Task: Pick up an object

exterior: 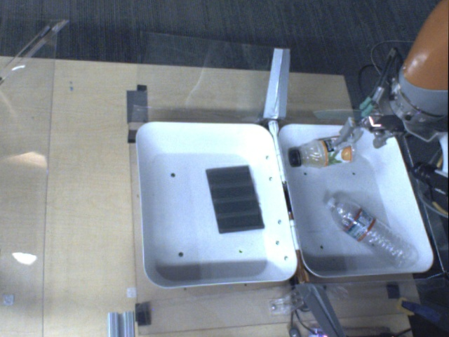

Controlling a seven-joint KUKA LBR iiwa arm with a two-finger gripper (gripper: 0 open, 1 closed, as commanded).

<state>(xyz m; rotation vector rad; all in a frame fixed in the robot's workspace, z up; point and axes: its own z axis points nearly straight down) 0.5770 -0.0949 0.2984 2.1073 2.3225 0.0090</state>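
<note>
**Tool over the small bottle, nothing lifted yet**

On the pale desk (77, 188) two shallow white bins sit side by side. The left bin (161, 251) holds one thing: a flat, dark, ribbed pad (234, 199) lying near the middle, turned slightly off square. Nothing is close to it.

The right bin (407, 188) holds two bottles. A small bottle with a dark cap and a yellow-and-green label (319, 154) lies on its side at the far end of the bin, cap pointing toward the wall shared with the left bin. A clear, crumpled plastic bottle with a red-and-white label (368, 229) lies on its side nearer the front, slanting toward the near right corner. The two bottles lie well apart.

The arm comes in from the right, its orange band showing at the upper corner, and the tool (349, 136) hangs at the label end of the small bottle, touching it or just above it. At this slant I cannot tell whether the tool is spread or pressed together, nor whether anything sits between its tips.

As for progress, my reading is that the approach is made and the small bottle is the likely target, but the pick is not done: both bottles look to be resting on the bin floor. Closing firmly on the bottle and raising it clear of the bin remain.
</note>
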